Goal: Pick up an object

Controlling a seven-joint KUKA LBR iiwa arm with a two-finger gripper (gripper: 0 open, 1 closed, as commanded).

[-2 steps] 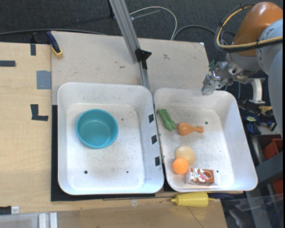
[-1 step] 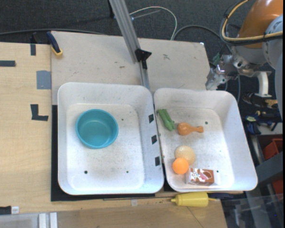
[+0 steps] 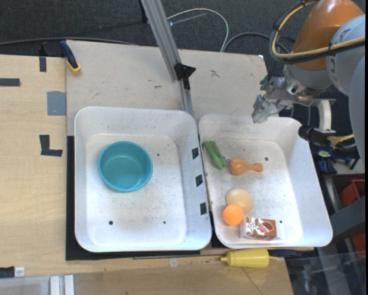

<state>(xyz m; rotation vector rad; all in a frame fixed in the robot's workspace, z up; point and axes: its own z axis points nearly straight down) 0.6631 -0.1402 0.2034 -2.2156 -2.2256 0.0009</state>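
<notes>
— Yellow mustard bottle [image 3: 247, 258] lies on its side on the counter [image 3: 24, 165], just outside the front rim of the right bin [image 3: 306, 183], far below the tool [image 3: 262, 111] in the picture. What sits inside that bin?

— Closest to the bottle is a red and white packet [image 3: 258, 228], and touching its left corner is an orange ball [image 3: 233, 214]. Just behind the ball rests a pale, cream-coloured round thing [image 3: 238, 198]. All three lie well in front of the tool and a little to its left as seen from above

— And nearer the tool?

— An orange pear-shaped toy [image 3: 244, 166] lies on its side, below the tool and slightly left of it. Beside that, further left, a green pod-like piece [image 3: 214, 154] rests slantwise by the wall between the bins

— Where is the tool itself?

— It hangs over the back rim of the right bin, near that bin's far right corner, apart from every object. Nothing shows between its tips. Whether they are spread or pressed together I cannot tell; they are too small and blurred

— And the other bin?

— Left bin [image 3: 85, 226] holds a teal bowl [image 3: 125, 166], upright, well away to the left of the tool. A grey metal pole [image 3: 165, 35] crosses the counter behind the bins, left of the tool
</notes>
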